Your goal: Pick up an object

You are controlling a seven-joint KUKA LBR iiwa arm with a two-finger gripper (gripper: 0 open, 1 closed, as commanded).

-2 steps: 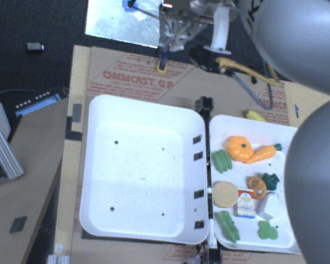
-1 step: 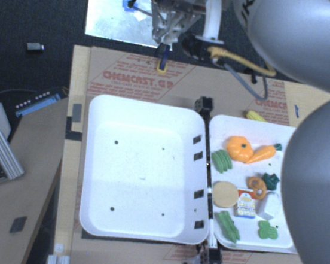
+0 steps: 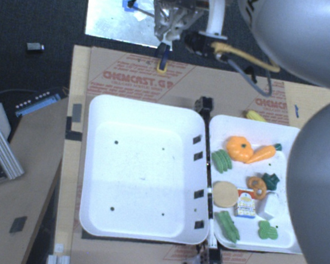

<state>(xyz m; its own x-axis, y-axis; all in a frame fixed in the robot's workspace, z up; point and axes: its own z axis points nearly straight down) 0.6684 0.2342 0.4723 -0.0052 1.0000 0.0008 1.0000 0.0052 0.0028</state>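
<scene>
The right bin (image 3: 212,142) is covered along its right side by the blurred grey arm (image 3: 319,197), so its far wall and any items there are hidden. The arm is cut off by the top and right edges. The hand (image 3: 168,29) is cut off at the top; its finger spacing cannot be made out. The small white box (image 3: 247,207) carries a label too small to be read.
</scene>
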